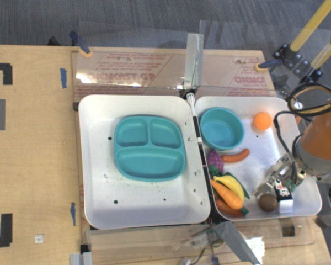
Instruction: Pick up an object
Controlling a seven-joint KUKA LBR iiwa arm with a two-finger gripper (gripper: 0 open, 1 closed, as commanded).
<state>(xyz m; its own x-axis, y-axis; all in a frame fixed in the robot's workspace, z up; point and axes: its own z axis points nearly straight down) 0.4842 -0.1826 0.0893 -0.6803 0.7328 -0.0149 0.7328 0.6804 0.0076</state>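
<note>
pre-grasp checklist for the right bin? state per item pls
1. Gripper over the right bin: ok, low near its front right corner.
2. Target close by: ok, a brown round object lies just in front of the gripper.
3. Something between the jaws: cannot tell, too cluttered.
4. Neighbours clear of that target: ok, the banana and carrot sit apart by the divider.
5. Other options free: ok, the orange ball lies alone near the back.
</note>
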